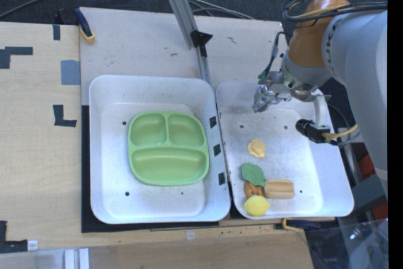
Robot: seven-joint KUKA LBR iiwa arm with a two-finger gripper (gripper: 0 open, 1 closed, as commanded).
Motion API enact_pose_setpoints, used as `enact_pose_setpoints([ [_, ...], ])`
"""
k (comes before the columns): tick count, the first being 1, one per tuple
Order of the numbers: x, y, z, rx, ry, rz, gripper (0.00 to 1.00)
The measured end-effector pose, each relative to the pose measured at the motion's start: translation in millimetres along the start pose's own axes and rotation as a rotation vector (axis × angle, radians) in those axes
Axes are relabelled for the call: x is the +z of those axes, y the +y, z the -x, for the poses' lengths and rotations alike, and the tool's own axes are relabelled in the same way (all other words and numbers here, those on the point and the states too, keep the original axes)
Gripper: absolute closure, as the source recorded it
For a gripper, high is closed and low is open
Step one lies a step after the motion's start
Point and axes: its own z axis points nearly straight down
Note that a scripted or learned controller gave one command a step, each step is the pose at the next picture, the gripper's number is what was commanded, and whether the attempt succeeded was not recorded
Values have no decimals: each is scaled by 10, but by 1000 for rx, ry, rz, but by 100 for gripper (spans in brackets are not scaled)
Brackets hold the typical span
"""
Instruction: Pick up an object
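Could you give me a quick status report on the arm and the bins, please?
Gripper over right bin's far end, nothing visibly held. Toy food clustered at near end, untouched. Green plate in left bin. Path unobstructed.

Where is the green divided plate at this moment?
The green divided plate lies flat in the middle of the left bin, across the divider from the right bin where the small food items sit and the gripper hangs.

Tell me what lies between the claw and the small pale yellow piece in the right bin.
In the camera view, nothing: only bare speckled white floor of the right bin separates the claw from the pale yellow piece.
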Motion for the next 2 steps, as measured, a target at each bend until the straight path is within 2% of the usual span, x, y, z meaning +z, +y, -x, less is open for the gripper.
enact_pose_setpoints([
  [2, -1240, 11, 42, -1, -1, 3, 100],
])
